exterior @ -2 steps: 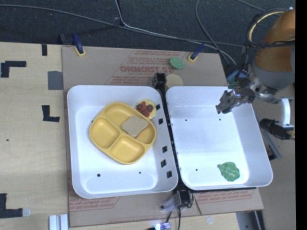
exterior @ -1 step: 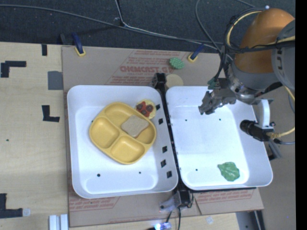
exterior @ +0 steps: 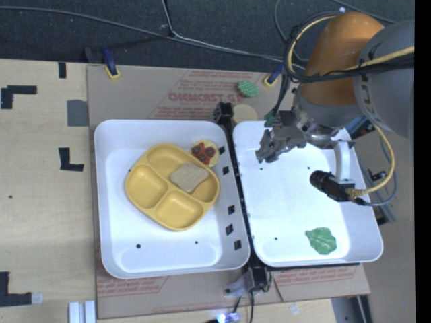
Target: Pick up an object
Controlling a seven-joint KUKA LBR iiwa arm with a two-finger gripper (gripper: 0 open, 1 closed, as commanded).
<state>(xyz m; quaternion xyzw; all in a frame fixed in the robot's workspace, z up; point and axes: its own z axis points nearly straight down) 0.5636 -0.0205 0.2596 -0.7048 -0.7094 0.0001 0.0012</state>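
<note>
Green lettuce piece (exterior: 321, 239) lies near the right bin's (exterior: 289, 194) front edge; my gripper (exterior: 267, 152) hangs at its back-left corner, finger state unclear

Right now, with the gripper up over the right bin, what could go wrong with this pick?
1. The gripper hangs over bare floor near the right bin's left wall; a straight descent would likely close on nothing.
2. The green lump lies in the near right corner, close to the rim, so fingers may hit the wall.
3. The black cable connector hangs low by the wrist and might snag.
</note>
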